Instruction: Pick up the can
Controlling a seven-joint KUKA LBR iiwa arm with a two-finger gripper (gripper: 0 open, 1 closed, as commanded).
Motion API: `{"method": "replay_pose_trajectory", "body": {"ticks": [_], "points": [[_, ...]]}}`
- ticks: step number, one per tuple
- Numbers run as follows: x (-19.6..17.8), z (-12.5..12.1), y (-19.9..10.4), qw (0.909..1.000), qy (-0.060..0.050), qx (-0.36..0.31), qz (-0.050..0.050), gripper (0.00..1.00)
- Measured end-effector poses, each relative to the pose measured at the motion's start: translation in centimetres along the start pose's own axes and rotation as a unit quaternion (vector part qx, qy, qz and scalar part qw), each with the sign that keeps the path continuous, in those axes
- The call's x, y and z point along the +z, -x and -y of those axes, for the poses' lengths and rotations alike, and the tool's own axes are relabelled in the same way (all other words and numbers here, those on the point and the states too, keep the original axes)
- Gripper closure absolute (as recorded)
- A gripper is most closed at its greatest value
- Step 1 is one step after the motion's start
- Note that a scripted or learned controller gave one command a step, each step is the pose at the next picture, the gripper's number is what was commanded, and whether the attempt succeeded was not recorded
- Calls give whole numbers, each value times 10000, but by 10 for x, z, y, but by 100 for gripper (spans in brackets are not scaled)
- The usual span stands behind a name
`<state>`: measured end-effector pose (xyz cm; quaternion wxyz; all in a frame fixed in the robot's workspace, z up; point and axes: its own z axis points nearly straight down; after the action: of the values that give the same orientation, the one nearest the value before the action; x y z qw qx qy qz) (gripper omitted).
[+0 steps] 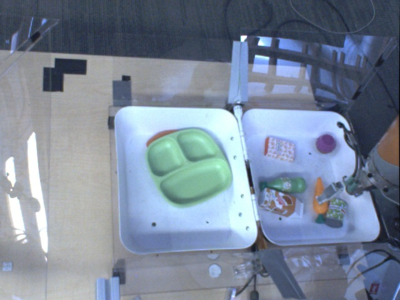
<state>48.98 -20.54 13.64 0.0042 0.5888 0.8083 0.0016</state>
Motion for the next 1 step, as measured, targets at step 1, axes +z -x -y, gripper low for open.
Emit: {"method": "replay_pose_trajectory", "body": {"ticks": [1], "points": [[47,-2,0,10000,27,64,16,0]]}}
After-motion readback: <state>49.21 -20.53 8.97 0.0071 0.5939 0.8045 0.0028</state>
